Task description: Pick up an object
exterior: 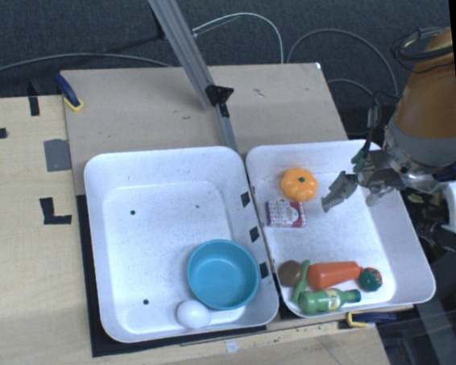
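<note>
Our tool hangs over the right bin, with no object taken yet.

We see the tool (pixel 349 189) coming in from the right over the right bin (pixel 395 233); its two fingers seem a little spread, with nothing between them, so we judge that the pick is not yet done. Just to its left lies the small orange pumpkin (pixel 299 184), and a little below that the red and white packet (pixel 285 213), both apart from the fingers. We think the pumpkin is the likely target, because it is nearest and stands free. Further below the tool, against the front wall, the carrot (pixel 333 272), the green bottle (pixel 328 298) and other small things are crowded together, which makes a clean grip harder. Far to its left, the other bin holds a blue bowl (pixel 221 273) and a white ball (pixel 192 313).
</note>
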Controlling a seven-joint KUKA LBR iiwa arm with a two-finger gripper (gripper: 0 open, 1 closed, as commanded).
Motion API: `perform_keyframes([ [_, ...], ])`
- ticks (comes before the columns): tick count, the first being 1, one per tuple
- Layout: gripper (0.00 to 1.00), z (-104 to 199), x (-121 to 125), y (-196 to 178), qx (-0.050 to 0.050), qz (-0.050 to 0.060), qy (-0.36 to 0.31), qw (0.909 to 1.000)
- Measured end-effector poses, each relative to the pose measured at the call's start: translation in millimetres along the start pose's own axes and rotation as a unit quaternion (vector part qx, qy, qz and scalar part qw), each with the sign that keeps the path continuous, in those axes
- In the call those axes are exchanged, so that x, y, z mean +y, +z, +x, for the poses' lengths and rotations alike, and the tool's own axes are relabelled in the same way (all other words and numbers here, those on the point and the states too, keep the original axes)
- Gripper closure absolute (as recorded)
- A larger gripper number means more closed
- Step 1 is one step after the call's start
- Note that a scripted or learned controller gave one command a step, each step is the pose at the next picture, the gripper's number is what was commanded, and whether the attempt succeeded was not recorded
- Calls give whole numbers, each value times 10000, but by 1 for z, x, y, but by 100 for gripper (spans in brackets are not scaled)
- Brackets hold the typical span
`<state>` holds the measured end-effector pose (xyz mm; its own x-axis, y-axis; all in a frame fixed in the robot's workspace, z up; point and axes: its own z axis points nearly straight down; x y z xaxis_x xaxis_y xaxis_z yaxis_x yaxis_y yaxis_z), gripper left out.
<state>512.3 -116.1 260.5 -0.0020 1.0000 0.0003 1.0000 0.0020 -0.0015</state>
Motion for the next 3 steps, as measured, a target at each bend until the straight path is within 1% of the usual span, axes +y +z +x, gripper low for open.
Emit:
perform_keyframes([
  [1, 0, 0, 0, 0, 0, 0, 1, 10000],
  [2, 0, -9, 1, 57, 2, 32, 10, 10000],
  [3, 0, -14, 1, 103, 3, 30, 8, 10000],
])
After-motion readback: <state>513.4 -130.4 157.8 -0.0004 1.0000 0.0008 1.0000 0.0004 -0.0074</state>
